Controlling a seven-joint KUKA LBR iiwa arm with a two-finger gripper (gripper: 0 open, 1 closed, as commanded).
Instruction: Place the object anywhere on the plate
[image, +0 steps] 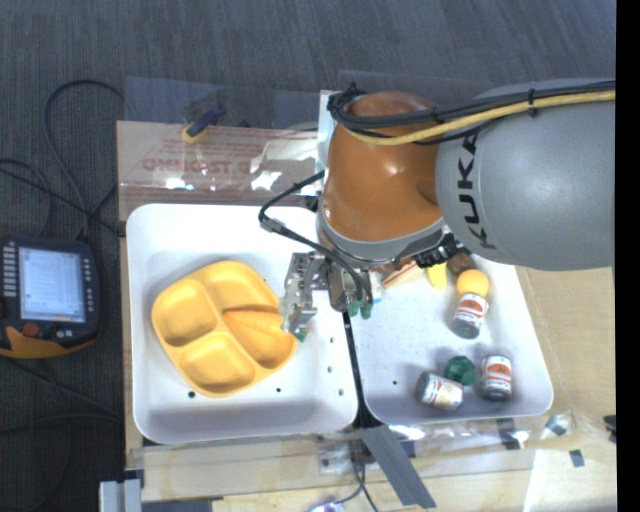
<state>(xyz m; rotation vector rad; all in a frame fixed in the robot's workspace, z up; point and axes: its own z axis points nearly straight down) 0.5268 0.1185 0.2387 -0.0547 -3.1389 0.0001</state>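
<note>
Leftward, the left bin (160, 400) contains a yellow divided plate (215, 325), a carrot (255, 320) lying across it. Hand (298, 320) at the plate's 3 o'clock edge; grip indiscernible. Right bin (520, 330): three small bottles (470, 305).

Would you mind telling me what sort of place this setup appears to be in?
Probably a robotics lab or test cell: a KUKA arm reaches over two white bins on a bench, a teach pendant lies on the carpet beside it, and cables trail nearby.

Plate (222, 327) in left bin (150, 400); jars (468, 310) and cans (440, 390) in right bin (530, 380); gripper (298, 318) over plate's right edge.
</note>
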